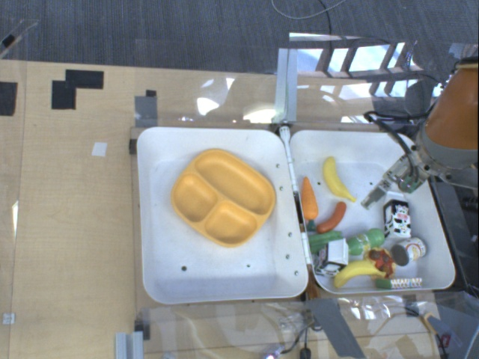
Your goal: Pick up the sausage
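Camera view, near edge of the bench first: you will find the right bin (446,275) crowded along its near wall, where a yellow banana (358,272) lies lengthwise beside a small cluster of red and dark pieces (383,260) and a round grey-white item (412,249) toward the near right corner. Just behind the banana you have a green bottle-shaped toy (365,241) and a green vegetable (323,239) against the bin's left wall. The sausage (331,217), red-orange and lying at a slant, sits just beyond that green vegetable, near the left wall and about midway along the bin's depth, with an orange carrot (308,198) just beside it on the left. A black-and-white carton (397,219) stands toward the right wall. Farther back a second banana (335,178) lies near the bin's centre. You can see the gripper (372,199) reaching in from the right above bare floor of this bin, well apart from the sausage and holding nothing; whether its fingers are spread or pressed together I cannot tell at this size. The orange band (456,114) of the arm shows over the far right corner. In the left bin (165,275) a yellow three-compartment plate (223,197) rests near the centre.
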You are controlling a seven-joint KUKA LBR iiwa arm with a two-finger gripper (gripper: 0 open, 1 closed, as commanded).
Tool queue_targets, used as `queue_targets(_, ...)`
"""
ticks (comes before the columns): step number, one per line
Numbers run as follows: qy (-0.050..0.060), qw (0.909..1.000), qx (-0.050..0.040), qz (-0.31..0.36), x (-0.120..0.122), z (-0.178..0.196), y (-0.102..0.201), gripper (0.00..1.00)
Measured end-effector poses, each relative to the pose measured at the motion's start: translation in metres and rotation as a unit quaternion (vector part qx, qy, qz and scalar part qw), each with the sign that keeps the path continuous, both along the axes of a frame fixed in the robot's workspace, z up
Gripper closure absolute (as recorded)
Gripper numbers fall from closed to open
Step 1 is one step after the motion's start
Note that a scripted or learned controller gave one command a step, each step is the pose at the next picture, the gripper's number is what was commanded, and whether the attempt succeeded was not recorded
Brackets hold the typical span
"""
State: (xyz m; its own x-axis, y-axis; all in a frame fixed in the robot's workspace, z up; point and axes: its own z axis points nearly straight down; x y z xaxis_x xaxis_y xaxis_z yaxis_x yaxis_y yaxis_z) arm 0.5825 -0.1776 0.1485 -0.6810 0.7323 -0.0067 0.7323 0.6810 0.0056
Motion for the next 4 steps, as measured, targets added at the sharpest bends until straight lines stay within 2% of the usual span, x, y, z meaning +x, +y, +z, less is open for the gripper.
queue_targets(1, -0.002, 0.9951, -0.0014, 0.099, 0.019, -0.059, -0.006, 0.0)
queue_targets(2, -0.005, 0.9952, -0.0007, 0.098, 0.022, -0.046, -0.004, 1.0)
queue_targets(3, -0.001, 0.991, -0.0016, 0.134, 0.002, 0.082, -0.02, 1.0)
queue_targets(4, -0.001, 0.9636, -0.003, 0.267, 0.026, 0.082, -0.014, 1.0)
